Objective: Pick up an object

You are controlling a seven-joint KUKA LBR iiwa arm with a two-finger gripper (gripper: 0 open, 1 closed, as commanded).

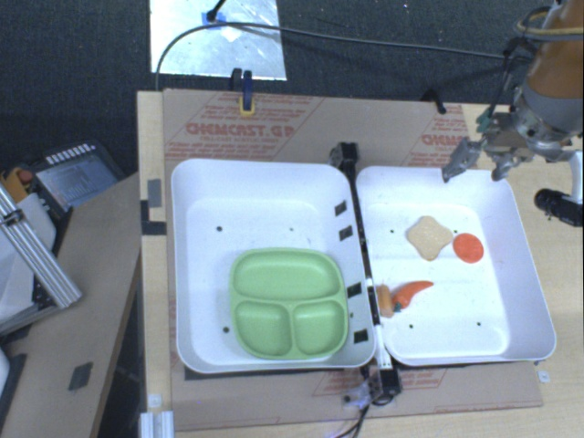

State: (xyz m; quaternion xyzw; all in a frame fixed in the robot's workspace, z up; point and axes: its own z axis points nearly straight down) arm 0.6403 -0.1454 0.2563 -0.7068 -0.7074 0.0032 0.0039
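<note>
While nothing has been lifted yet, the layout reads plainly from left to right: the left bin (196, 235) carries a green tray (288, 301) with three compartments, set toward its near edge and apparently just parked there, out of the way of the picking side. Across the divider, the right bin (511, 336) holds the likely targets: a carrot (408, 292) lying close to the divider, a tan biscuit (428, 236) near the middle, and a red disc (468, 247) just beside the biscuit on its right, possibly touching it. All three lie flat and loose on the bin floor, so any of them could be taken from above. At the far right the hand (481, 160) hovers over the far rim of the right bin, its two fingers spread apart with nothing between them, well apart from the biscuit; I judge it is poised to come down toward the biscuit or disc, the nearest pieces
</note>
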